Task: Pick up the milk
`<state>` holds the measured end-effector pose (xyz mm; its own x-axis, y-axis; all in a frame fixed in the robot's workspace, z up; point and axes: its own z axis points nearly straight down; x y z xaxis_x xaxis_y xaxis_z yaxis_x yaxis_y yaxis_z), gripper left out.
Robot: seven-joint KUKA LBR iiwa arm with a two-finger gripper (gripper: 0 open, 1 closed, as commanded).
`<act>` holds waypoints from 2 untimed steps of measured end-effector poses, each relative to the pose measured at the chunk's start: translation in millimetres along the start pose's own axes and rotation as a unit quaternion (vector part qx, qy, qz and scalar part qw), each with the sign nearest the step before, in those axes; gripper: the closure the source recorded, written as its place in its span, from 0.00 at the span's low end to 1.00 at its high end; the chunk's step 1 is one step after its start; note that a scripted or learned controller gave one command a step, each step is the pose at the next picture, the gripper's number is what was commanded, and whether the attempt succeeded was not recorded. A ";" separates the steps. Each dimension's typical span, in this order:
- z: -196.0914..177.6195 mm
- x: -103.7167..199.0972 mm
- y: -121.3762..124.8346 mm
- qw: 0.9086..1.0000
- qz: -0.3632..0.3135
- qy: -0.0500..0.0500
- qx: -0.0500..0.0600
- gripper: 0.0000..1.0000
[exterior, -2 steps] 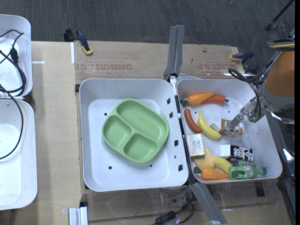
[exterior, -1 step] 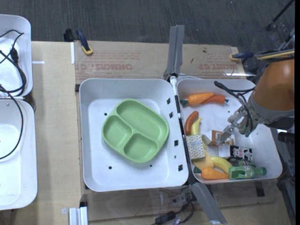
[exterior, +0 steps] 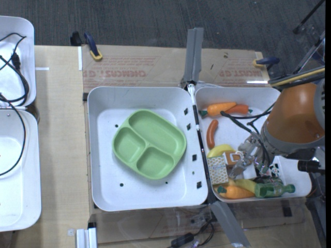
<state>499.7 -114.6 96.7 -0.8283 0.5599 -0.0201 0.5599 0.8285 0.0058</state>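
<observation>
In the right bin [exterior: 289, 93], the milk [exterior: 274, 170] is a small white carton with black spots, near the right wall. The arm and wrist cover most of it. My gripper [exterior: 254, 158] hangs low over the bin's middle, just left of the milk and above the pile of toy food. The orange band of the arm [exterior: 295, 115] rises behind it. I see nothing clearly held in the gripper.
A green divided plate [exterior: 149, 144] lies in the left bin [exterior: 98, 138]. Around the gripper lie a carrot [exterior: 220, 108], a red sausage [exterior: 212, 133], a banana [exterior: 221, 150], a cracker box [exterior: 217, 169], a green bottle [exterior: 274, 190] and an orange piece [exterior: 235, 192].
</observation>
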 end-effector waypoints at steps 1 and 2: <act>-28.5 5.7 -28.5 0.999 0.047 0.009 0.003 0.00; 4.2 -13.3 -4.0 0.982 0.186 0.009 0.004 0.00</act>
<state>508.6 -125.4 92.7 -0.5658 0.8246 -0.0006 0.8246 0.5658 0.0012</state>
